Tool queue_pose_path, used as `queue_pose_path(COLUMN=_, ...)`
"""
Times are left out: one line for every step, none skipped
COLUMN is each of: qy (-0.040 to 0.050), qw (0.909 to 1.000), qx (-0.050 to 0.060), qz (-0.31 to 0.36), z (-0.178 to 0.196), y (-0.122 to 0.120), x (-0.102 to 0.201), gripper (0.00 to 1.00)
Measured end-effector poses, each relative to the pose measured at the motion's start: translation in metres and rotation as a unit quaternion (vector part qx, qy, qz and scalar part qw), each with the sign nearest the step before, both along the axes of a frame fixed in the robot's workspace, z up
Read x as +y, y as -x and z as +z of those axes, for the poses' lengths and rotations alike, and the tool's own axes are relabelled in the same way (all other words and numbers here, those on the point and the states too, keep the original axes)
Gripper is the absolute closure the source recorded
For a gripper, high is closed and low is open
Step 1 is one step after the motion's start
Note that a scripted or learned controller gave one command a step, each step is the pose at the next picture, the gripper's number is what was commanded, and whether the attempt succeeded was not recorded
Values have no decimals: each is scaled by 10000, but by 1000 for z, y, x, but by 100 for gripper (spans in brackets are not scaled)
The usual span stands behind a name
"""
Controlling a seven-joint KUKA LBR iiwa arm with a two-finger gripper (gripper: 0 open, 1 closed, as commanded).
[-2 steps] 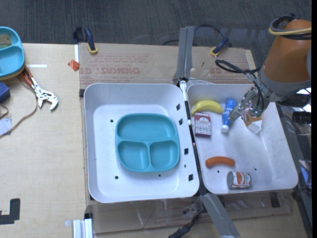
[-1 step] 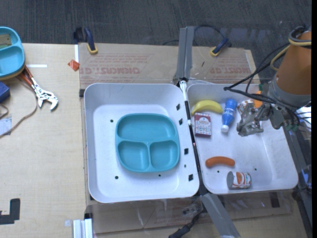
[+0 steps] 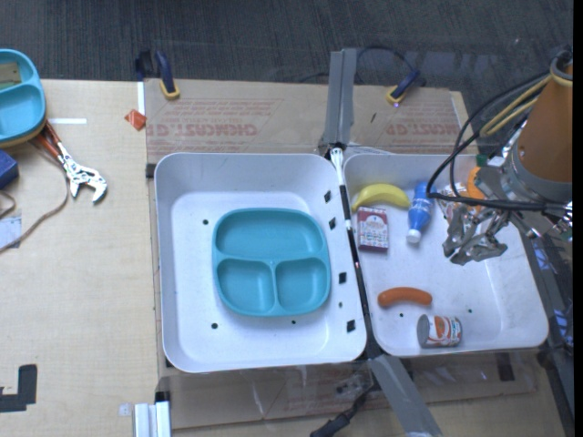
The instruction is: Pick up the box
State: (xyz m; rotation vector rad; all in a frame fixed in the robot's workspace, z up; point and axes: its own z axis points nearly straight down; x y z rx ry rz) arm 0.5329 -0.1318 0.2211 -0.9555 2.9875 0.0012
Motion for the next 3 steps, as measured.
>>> queue_pose_path(qy=2, qw=9603, qx=2, qz=2789, z=13, y=23, x=14, gripper=100)
queue_pose_path(qy=1, qw=9603, qx=4, qz=2790, z=13, y=23, x=14, gripper=0)
queue_pose_path(qy=9, qw=9691, qx=0, qz=2468, z=-112, y=50, x=19, gripper=0)
